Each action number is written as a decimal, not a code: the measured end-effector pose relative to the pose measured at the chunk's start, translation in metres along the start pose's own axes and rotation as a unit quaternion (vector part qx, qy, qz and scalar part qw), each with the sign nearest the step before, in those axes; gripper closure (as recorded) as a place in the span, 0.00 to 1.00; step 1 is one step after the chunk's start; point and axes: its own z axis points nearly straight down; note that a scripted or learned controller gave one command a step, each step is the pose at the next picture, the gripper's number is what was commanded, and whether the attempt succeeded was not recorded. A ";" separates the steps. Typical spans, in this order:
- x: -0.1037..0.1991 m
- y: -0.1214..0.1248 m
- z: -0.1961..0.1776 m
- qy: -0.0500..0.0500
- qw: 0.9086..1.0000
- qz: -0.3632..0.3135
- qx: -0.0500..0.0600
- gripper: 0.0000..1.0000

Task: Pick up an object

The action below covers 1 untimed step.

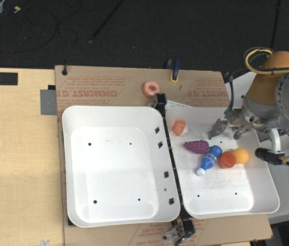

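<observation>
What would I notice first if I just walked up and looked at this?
Probably the little heap of colourful toys in the right bin: a purple grape bunch, a blue bottle, a red ball and an orange ball, huddled close together. Just above them hangs the gripper of the big grey and orange arm. A pink doughnut sits alone on the cardboard behind the bins.

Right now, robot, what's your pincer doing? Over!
Pincer over right bin, nothing between its fingers. Purple toy, blue bottle, red ball, orange ball clustered just below it. Pink piece apart, left. Nothing picked yet.
</observation>
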 end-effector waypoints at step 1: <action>0.024 0.005 -0.165 -0.004 1.000 -0.002 -0.013 0.00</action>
